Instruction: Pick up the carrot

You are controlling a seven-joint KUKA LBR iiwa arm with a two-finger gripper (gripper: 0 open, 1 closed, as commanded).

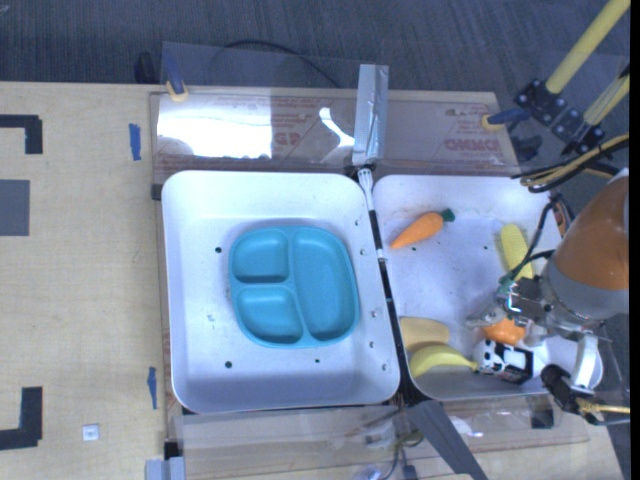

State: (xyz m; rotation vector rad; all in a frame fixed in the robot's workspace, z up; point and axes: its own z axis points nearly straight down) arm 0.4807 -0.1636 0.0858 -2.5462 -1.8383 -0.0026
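The carrot (pixel 418 229), orange with a green tip, lies at a slant in the back left part of the right bin (pixel 450 278). It lies free, with nothing touching it. My gripper (pixel 517 311) hangs low over the right side of that bin, below the arm's orange band (pixel 598 248). It is well to the right of and nearer than the carrot. A small orange piece (pixel 504 333) sits just under the gripper; I cannot tell whether it touches it.
A blue divided plate (pixel 293 283) lies in the left bin (pixel 190 268). In the right bin, a yellow corn-like piece (pixel 512 246) is beside the arm, two yellow pieces (pixel 432 350) lie at the front left, and a black-and-white toy (pixel 498 360) lies at the front.
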